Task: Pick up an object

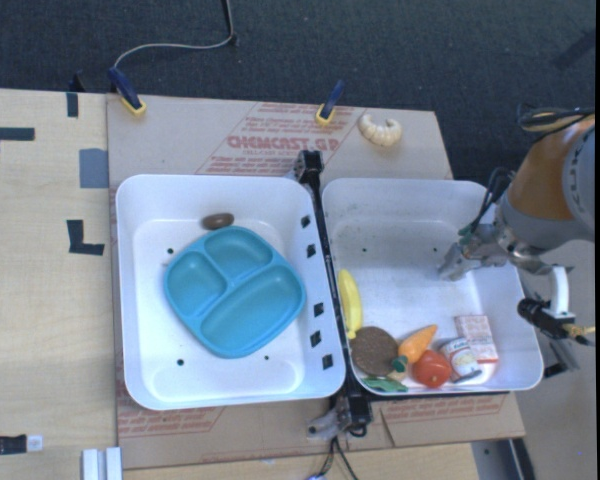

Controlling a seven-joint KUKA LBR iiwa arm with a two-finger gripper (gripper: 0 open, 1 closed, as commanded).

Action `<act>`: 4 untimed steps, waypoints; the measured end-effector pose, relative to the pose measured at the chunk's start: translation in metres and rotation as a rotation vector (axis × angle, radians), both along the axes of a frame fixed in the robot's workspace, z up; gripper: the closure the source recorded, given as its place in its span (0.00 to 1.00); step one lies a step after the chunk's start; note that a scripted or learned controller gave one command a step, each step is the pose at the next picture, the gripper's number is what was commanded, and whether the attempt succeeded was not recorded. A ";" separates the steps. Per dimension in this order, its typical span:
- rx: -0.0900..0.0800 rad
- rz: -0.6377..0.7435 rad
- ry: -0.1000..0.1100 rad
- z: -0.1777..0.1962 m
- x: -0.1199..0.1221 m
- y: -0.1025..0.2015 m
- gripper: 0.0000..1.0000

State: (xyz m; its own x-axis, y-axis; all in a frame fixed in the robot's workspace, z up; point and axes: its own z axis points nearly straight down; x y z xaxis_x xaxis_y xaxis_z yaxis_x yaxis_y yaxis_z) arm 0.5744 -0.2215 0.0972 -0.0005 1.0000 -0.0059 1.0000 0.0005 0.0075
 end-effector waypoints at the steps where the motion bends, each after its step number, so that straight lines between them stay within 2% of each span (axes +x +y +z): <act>1: 0.004 0.002 0.005 0.074 0.095 0.013 1.00; 2: 0.006 0.002 0.006 0.131 0.095 0.076 1.00; 3: 0.007 0.001 0.012 0.069 0.047 0.127 1.00; 4: 0.006 0.002 0.007 0.147 -0.039 0.179 1.00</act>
